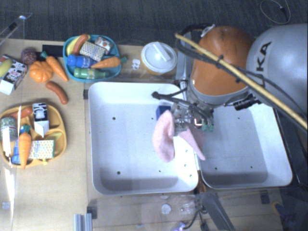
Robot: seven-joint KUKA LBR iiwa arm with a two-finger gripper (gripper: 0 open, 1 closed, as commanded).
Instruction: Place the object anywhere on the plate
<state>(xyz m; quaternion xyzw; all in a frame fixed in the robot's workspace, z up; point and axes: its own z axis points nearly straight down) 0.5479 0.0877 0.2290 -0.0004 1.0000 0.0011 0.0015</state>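
A pink cloth point(164, 137) hangs in two lobes over the right side of the left bin point(120, 143) and the divider between the bins. My gripper point(185, 123) is right above it, shut on the cloth's top where the lobes meet. A small blue object point(161, 111) peeks out just behind the cloth's upper edge, mostly hidden. The orange-banded wrist point(219, 57) sits over the far edge of the right bin point(250, 148).
A blue bowl point(91, 57) of toy food and a white lidded tub point(159, 57) stand beyond the left bin. A yellow tray point(57, 129) of toys, a pumpkin point(39, 71), a carrot and a sausage point(57, 92) lie on the bench at left.
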